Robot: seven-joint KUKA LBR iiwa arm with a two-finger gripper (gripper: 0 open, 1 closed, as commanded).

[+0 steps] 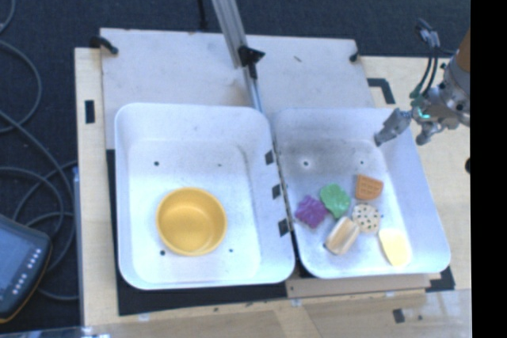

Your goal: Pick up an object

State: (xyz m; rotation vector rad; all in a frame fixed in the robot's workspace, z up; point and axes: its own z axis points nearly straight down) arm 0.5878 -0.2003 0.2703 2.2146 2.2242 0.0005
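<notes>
Tool [405, 128], fingers apart w/ nothing between, at right bin [420, 178] rim; toys [348, 214] below-left untouched, pick not begun.

I'm seeing the gripper [409, 128] showing two grey metal fingers [388, 127] with a small teal spot glowing between their bases. Dark cables [432, 67] are looping off the wrist, and a sliver of orange band [463, 51] is showing above it.

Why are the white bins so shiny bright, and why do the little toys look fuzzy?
In the camera view, strong light washes out the left bin around the yellow bowl; the small toys, like the green one, look soft and blurry; the gripper is blurry too.
</notes>
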